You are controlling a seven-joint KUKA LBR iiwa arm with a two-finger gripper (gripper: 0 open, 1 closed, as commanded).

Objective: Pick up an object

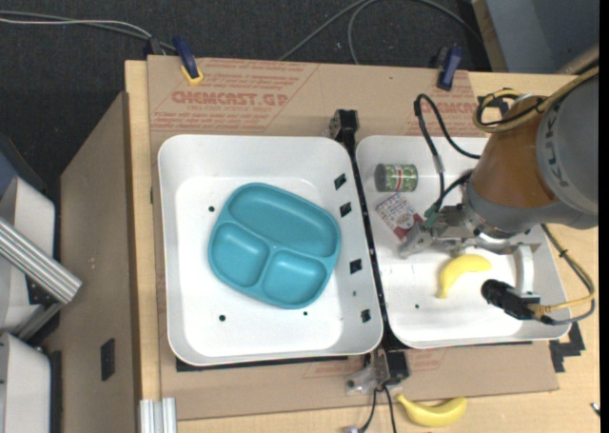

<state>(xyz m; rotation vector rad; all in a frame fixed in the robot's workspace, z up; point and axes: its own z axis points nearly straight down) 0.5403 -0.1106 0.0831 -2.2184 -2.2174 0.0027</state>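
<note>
Brown cardboard (pixel 238 88) printed in red with "CHEMCAST", followed by letters that look like "G.P", covers the bench under two white bins; smaller red lines beneath that word are too fine to read. A blue and yellow clamp (pixel 187 62) grips the board's far edge on the left, and a blue clamp (pixel 447 67) grips it farther right. The left bin (pixel 181 260) holds a teal divided plate (pixel 274 245) with three compartments, lying flat near the middle. In the right bin (pixel 419 322), a small can with a green label (pixel 396 177) lies on its side near the far wall, its writing too small to make out, and a red and white packet (pixel 395 211) lies just in front of it. A yellow banana (pixel 461 273) rests on the bin floor, just below the gripper (pixel 433 231), which hangs low over the bin from the grey arm with its orange band (pixel 509 179). Whether the gripper is spread or closed cannot be told, and nothing is seen held in it. Another banana (pixel 433 410) lies outside the bins at the near edge.
</note>
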